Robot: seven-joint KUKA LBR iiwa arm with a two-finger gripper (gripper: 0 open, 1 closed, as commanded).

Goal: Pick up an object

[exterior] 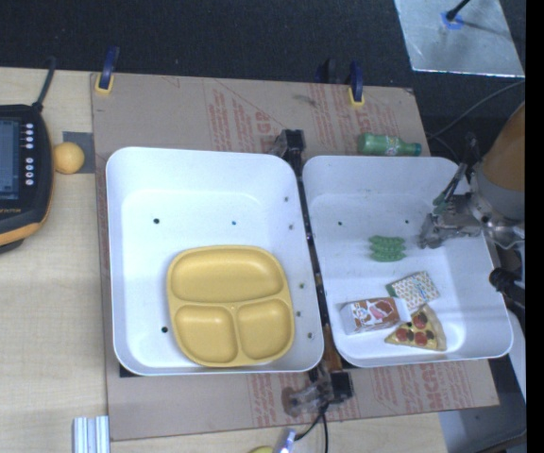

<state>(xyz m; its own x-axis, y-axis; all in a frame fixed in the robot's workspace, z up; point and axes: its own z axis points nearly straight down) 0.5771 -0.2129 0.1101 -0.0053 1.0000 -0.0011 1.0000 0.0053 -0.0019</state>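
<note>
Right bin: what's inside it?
The right bin holds a green pea pod, a patterned cracker, a small food packet and a pizza slice. The gripper covers part of the floor near the right wall.

Even, bright overhead light, white bins [206, 173] close to washed out, soft faint shadows along their walls, dark floor [206, 17] beyond, overall soft focus, slight grain
</note>
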